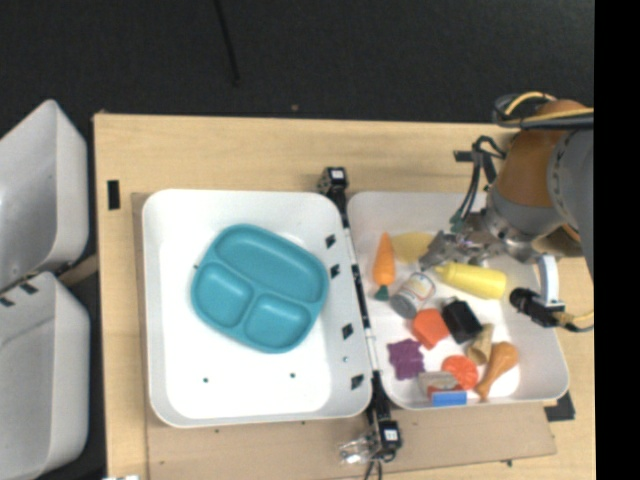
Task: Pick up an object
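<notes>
The arm leans in over the right bin (560, 368), and its pincer (447, 246) hangs low among the toys at the far side of that bin. Whether it is clenched or released I cannot tell from here; nothing visibly sits between its tips.

Taking the yellow bottle (472, 280) as the landmark: it lies on its side just under and beside the pincer, pointing toward the bin's right wall. To its left sits a small grey cup (412, 293), and beyond that an orange carrot (384, 259). On the near side of the bottle lie a black block (462, 320) and a red block (431, 327), with a purple piece (405, 357) nearer still. An ice-cream cone (497, 365) lies toward the near right corner. The left bin (160, 368) on the counter (220, 148) holds a blue divided plate (261, 287), well apart from the bottle.

The bottle looks the likeliest target. I judge it a light, hollow plastic toy, smooth and rounded, so it may roll or squirt out of a pinch. The best hold seems to be across its body at mid-length, tips closing on the long sides rather than the tapered end. Its neighbours crowd close, so a finger could nudge the cup or the black block.
</notes>
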Action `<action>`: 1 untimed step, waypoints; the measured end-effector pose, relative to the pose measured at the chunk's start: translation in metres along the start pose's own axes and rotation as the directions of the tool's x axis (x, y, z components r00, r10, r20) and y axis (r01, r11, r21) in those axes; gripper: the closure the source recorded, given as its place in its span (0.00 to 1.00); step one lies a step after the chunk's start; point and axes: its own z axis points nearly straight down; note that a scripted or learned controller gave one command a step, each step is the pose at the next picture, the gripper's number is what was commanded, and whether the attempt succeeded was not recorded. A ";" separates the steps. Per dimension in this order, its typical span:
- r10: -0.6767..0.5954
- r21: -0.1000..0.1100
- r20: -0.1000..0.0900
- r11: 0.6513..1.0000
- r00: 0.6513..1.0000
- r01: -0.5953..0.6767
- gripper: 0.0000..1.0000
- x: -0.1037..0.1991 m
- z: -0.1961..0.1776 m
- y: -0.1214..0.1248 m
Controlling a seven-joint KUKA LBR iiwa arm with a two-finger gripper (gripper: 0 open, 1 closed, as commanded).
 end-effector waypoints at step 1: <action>0.001 0.005 -0.003 1.000 1.000 -0.001 1.00 0.000 -0.008 -0.001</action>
